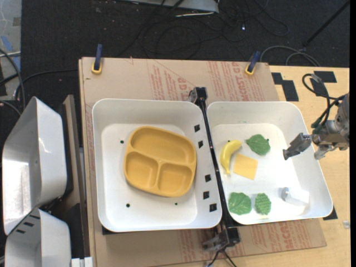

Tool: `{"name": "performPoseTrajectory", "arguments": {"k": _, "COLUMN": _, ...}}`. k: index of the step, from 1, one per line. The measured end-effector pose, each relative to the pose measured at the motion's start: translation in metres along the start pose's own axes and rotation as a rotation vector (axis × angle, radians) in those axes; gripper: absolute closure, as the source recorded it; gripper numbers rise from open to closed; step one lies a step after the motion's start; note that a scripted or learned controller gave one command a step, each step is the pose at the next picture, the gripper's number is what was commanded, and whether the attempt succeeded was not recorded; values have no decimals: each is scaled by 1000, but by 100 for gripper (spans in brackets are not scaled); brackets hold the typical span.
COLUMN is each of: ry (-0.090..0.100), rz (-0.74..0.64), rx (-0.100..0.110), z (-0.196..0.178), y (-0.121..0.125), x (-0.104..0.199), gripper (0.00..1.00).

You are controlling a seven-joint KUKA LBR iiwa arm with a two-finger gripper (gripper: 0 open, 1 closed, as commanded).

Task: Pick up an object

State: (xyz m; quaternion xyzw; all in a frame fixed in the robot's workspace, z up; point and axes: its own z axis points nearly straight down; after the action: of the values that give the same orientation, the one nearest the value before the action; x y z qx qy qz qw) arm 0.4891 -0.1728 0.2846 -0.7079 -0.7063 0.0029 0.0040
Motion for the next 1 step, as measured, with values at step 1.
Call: {"name": "performPoseTrajectory", "arguments": {"k": 1, "ry": -2, "rz": -3, "rx": -9, "z": -5, "y": 2, "x": 1, "gripper": 0}}
